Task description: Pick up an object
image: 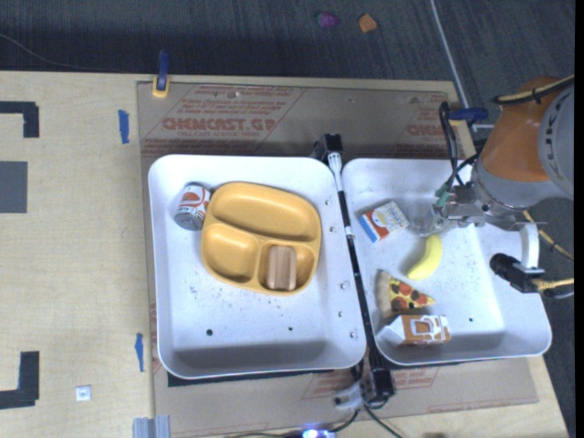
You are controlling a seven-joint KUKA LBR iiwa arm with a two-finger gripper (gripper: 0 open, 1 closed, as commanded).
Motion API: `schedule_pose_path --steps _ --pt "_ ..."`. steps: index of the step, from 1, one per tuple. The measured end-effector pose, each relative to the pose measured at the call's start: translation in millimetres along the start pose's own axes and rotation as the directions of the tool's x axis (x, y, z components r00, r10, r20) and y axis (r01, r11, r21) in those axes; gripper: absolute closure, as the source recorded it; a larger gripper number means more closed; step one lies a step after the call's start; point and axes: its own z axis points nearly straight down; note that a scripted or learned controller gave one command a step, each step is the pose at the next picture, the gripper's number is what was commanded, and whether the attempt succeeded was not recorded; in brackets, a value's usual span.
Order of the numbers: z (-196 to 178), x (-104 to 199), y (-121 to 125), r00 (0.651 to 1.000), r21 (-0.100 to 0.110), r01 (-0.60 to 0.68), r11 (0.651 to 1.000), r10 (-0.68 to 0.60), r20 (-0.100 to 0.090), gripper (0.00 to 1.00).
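Note:
The right bin [497, 328] holds a yellow banana [424, 259], a small white carton with red and blue print [383, 219], a pizza-slice toy [404, 292] and an orange box [423, 329]. My gripper [444, 214] hangs low over the bin's upper right part, just above the banana's top end and right of the carton. I see nothing held in it. The arm's orange band [511, 144] rises behind it.
The left bin [182, 336] bears a yellow divided plate [260, 231] with a brown block [280, 267] in one compartment, and a small can [191, 205] beside the plate. A black clip [330, 147] sits where the bins meet. Cables run along the right bin's right side.

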Motion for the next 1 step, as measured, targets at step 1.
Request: schedule_pose_path --steps 1 --pt "-80.2 74.4 -6.9 1.0 0.004 0.002 1.0 -0.002 -0.003 1.0"
